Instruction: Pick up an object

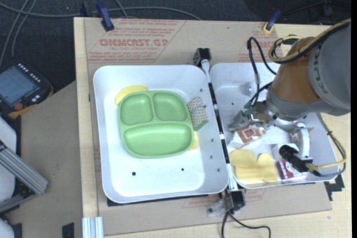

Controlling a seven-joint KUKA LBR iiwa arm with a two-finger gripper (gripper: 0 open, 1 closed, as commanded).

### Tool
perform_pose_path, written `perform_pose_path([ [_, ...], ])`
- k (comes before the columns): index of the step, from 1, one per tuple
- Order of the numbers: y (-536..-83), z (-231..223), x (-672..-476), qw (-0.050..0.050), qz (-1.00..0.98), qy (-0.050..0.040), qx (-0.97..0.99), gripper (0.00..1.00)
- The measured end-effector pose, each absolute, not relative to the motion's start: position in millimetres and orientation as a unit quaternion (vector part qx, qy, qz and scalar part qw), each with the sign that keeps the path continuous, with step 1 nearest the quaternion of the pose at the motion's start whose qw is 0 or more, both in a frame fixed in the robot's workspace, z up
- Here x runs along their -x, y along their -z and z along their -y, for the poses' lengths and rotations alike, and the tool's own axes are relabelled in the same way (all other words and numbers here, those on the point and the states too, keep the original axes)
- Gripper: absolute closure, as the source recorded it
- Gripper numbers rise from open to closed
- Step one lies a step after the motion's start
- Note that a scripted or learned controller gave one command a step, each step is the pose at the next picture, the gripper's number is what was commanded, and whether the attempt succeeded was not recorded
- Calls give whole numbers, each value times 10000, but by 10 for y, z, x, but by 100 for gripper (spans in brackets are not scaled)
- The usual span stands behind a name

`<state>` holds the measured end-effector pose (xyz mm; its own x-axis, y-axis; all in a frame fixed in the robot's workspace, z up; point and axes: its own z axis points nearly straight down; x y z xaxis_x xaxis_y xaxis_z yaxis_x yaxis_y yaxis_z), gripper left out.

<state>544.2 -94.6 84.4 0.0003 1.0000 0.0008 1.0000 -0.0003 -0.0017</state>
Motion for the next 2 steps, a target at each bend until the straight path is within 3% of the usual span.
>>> perform_pose_path([
  [1,-952,949,-5455,-12,7066,8,7076,100],
  [2,-951,949,-5454,-9,7066,7,7076,0],
])
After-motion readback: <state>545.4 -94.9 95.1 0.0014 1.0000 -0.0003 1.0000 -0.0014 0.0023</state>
